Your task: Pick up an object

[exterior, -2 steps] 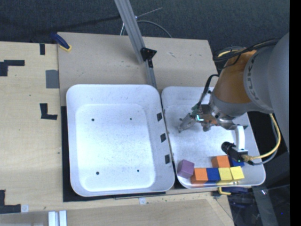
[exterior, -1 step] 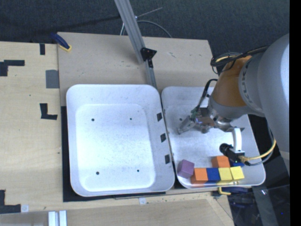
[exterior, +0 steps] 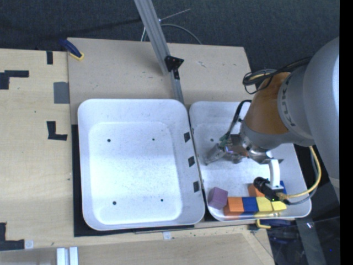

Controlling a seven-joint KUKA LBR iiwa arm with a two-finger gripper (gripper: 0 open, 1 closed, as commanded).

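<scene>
Gripper (exterior: pixel 216 154) hangs above the purple block (exterior: pixel 218 196), fingers slightly apart, holding nothing. I'd centre over it before dropping.

My arm (exterior: pixel 325 93): grey, orange band
Bins (exterior: pixel 91 115): white, with dark speckles
Blocks: purple (exterior: pixel 218 196), orange (exterior: pixel 235 204), blue (exterior: pixel 250 204), yellow (exterior: pixel 264 204)
Desk (exterior: pixel 33 164): light wood, black marks

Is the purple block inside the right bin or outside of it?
Inside. The purple block lies on the floor of the right bin, near its front left corner, beside the orange block.
</scene>
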